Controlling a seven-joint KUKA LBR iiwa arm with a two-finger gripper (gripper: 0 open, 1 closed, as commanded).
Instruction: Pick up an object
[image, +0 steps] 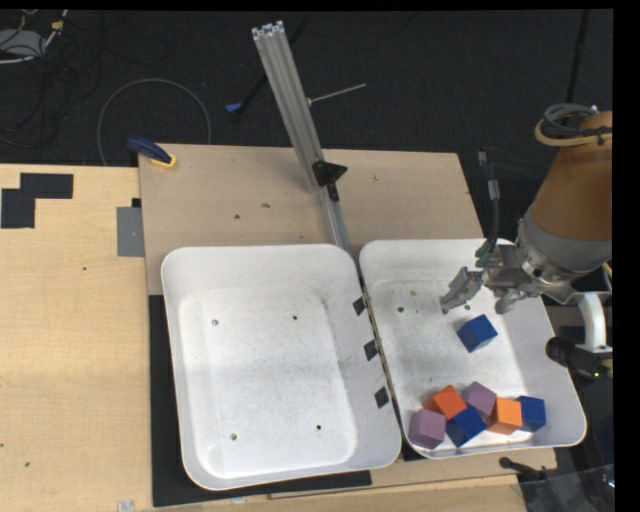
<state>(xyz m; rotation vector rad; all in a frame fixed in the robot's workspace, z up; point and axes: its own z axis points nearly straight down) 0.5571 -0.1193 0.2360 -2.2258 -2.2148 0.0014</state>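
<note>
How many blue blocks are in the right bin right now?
3: one blue block alone mid-bin just below the tool, two in the near-corner pile. More could be hidden there.

Arm (572, 215): thick and round, with a wide orange-brown band and a grey ring below it.
Wrist: grey metal block with small dark parts and a little green spot.
Gripper (483, 292): grey metal, two thin fingers.
Cable: pale loop on top of the arm.
</note>
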